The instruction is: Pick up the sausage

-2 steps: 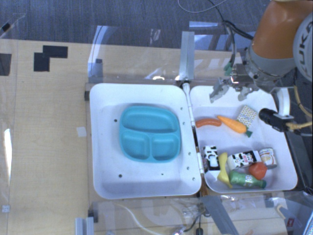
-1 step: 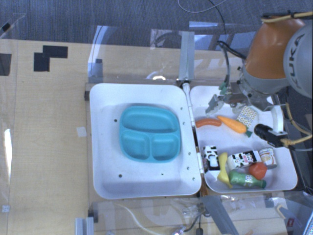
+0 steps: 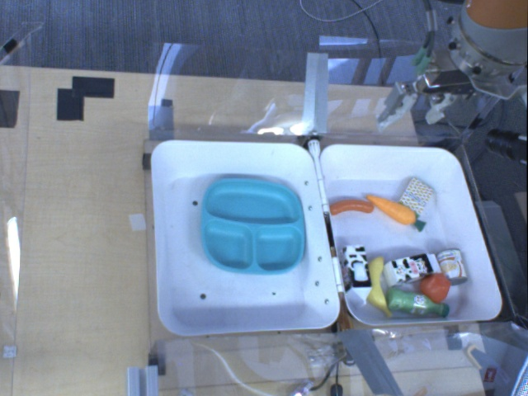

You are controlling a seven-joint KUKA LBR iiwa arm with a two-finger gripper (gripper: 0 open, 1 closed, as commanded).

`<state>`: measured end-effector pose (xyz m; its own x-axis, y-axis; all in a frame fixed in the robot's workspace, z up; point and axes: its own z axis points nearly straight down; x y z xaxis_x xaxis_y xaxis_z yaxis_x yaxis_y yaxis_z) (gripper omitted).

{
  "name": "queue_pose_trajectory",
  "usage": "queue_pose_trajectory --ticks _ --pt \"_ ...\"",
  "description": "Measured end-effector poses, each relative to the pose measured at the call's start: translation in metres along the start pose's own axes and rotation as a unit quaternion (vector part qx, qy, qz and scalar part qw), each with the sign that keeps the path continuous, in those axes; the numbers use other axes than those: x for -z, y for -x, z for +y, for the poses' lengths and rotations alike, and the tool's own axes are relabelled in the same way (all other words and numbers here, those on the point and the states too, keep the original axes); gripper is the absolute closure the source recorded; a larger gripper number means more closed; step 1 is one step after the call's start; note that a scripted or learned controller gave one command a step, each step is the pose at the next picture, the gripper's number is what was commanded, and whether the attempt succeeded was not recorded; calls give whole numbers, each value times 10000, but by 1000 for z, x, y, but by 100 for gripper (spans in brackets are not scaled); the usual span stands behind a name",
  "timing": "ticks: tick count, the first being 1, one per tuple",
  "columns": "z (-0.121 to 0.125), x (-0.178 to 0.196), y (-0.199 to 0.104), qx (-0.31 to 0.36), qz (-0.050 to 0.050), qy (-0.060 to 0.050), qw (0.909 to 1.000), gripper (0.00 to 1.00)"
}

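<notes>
The sausage [image 3: 351, 207], a short orange-red link, lies on the floor of the right bin [image 3: 452, 174] near its left wall, end to end with a carrot [image 3: 392, 209]. My gripper [image 3: 415, 112] hangs above the bench behind the right bin's back rim, well up and to the right of the sausage. Its two fingers stand apart, open, with nothing between them.
A patterned packet [image 3: 416, 195] sits right of the carrot. Along the right bin's front lie two milk cartons [image 3: 355, 266], a banana [image 3: 376, 283], a green bottle [image 3: 417, 304], a red tomato [image 3: 435, 287] and a can [image 3: 451, 265]. The left bin [image 3: 177, 291] holds a blue divided plate [image 3: 252, 225].
</notes>
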<state>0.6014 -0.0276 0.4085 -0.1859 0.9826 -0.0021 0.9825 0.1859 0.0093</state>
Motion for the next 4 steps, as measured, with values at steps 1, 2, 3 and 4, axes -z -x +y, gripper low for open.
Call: queue_pose_trajectory --ticks 1,2,3,4 --pt "14 28 -50 1299 4 -2 9915 0" --pt "4 28 -99 2662 11 -2 9639 0" --pt "-27 29 -100 3554 6 5 9347 0" --pt "-77 -12 -94 4413 7 1 8974 0"
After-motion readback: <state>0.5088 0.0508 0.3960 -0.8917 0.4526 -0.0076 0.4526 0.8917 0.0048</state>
